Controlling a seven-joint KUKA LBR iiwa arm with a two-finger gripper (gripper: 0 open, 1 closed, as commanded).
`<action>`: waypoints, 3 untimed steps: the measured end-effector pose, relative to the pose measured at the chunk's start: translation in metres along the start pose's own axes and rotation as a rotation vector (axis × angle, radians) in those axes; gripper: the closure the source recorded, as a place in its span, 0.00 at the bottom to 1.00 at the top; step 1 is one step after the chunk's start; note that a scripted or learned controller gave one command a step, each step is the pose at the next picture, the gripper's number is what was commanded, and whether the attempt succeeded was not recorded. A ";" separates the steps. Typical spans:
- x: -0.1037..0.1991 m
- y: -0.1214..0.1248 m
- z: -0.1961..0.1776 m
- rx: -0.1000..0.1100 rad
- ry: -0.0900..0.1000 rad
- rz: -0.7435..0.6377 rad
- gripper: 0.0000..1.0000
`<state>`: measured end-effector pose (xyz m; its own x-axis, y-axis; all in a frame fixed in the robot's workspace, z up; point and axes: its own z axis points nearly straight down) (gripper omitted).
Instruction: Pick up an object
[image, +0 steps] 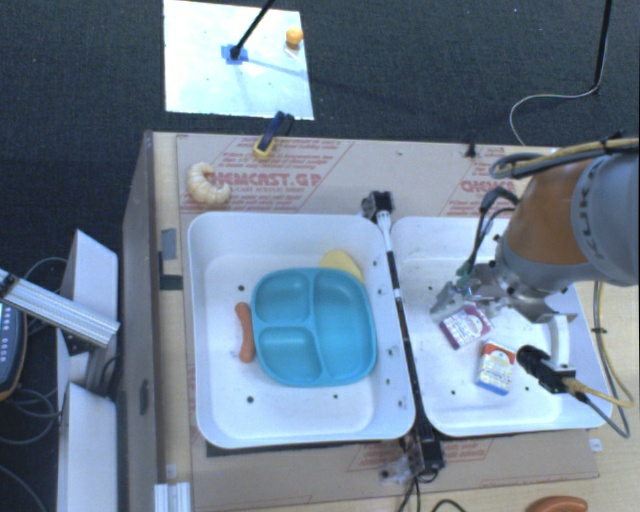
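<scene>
My gripper (455, 297) hangs over the middle of the right bin (440, 405), at the end of the grey and orange arm (560, 225). Just below it, touching or nearly touching, lies a small red-and-white packet (466, 326). A small white box with blue and orange print (495, 367) lies in front of that. In the left bin (215, 400) a blue divided plate (312, 327) takes up the middle. An orange sausage (244, 332) lies to its left, and a yellow piece (343, 263) peeks out behind it.
A black-handled tool (388, 255) lies along the ridge between the bins. On the bench behind the left bin are a pale curled pastry shape (207, 183) and a blue-yellow tool (271, 135). Cables (600, 390) run along the right bin's right side.
</scene>
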<state>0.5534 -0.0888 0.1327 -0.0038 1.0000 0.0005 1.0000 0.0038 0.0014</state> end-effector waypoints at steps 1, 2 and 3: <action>-0.029 -0.003 0.045 -0.008 -0.002 0.001 0.00; -0.028 0.000 0.032 -0.014 -0.002 -0.001 1.00; -0.028 -0.001 0.033 -0.014 -0.002 -0.001 0.00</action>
<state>0.5530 -0.1171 0.1000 -0.0046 1.0000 -0.0015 0.9999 0.0047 0.0151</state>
